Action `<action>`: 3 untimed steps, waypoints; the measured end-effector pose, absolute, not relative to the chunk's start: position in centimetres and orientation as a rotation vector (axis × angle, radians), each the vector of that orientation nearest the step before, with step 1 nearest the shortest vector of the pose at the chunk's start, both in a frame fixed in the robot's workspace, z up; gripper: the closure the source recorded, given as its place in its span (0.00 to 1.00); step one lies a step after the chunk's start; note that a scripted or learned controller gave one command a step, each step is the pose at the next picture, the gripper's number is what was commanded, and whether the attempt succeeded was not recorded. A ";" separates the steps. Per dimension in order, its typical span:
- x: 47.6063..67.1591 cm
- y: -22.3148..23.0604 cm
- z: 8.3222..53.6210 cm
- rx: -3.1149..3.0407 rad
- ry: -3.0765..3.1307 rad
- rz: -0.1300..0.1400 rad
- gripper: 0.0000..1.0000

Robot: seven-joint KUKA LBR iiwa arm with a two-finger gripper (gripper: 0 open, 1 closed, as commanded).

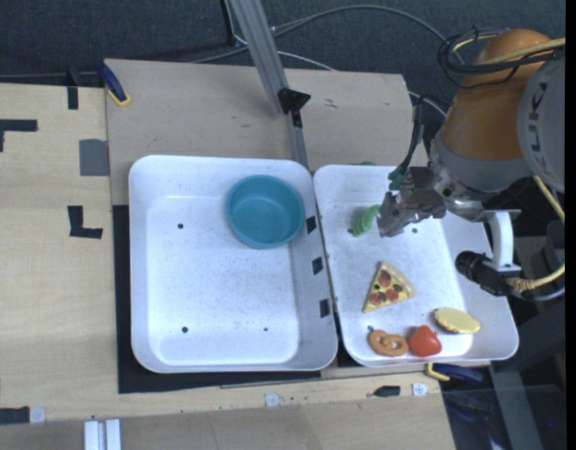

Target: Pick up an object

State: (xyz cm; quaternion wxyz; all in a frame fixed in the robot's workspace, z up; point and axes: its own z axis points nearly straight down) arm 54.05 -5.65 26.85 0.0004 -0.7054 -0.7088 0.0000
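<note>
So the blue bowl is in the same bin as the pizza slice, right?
Not quite. The camera view shows the blue bowl in the left bin, while the pizza slice lies in the right bin.

The left bin (pixel 138 251) sat white and shallow on a tan board (pixel 194 111), its far edge touching the right bin (pixel 429 261). Small black clips (pixel 318 265) lined the seam between them. A black mat (pixel 122 298) showed under the left bin's near and outer edges. A grey pole (pixel 260 36) slanted down from behind the left bin to its back right corner. Black tape marks (pixel 82 223) and a grey patch (pixel 94 156) lay on the bench left of the left bin. A blue-and-yellow clamp (pixel 114 84) gripped the board's corner behind the left bin. Cables (pixel 363 12) trailed over dark carpet (pixel 100 17) further behind it.
</note>
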 end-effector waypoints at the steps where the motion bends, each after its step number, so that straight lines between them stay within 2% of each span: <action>1: 56.2 -1.3 26.4 -2.216 -2.225 0.001 1.00; 3: 58.9 9.0 25.4 -2.217 -2.225 0.001 1.00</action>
